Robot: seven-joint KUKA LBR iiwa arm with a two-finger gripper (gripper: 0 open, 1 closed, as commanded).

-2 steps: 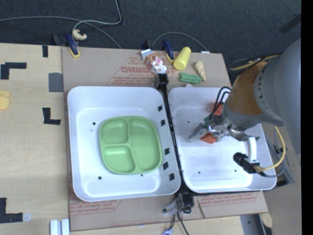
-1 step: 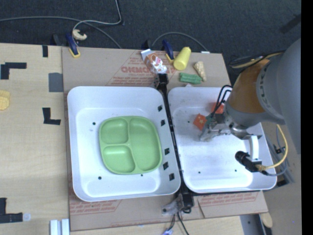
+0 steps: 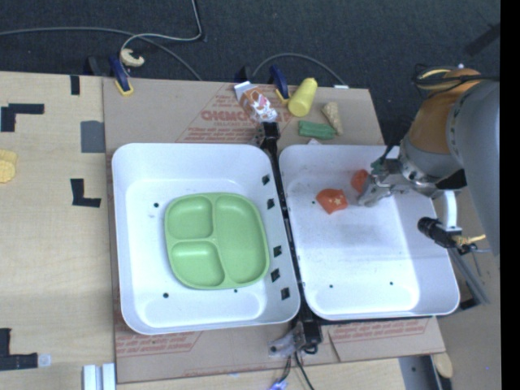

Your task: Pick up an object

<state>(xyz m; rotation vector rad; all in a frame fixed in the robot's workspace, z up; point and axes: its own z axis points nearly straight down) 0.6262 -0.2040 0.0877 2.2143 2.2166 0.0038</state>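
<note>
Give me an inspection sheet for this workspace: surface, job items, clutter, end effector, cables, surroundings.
Surface: two white bins, left bin and right bin, on cardboard.
Job's things: two orange-red pieces, larger piece and smaller piece, in the right bin.
Clutter: green divided plate in the left bin; yellow item, green item, tan item and small packet behind the bins.
End effector: low in the right bin, beside the smaller piece.
Cables: white cable across the dark floor.
Surroundings: wooden board at left.

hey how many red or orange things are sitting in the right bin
2. A red piece lies near the bin's upper middle; a smaller orange-red piece sits to its upper right, beside the gripper. The arm may hide more.
</note>
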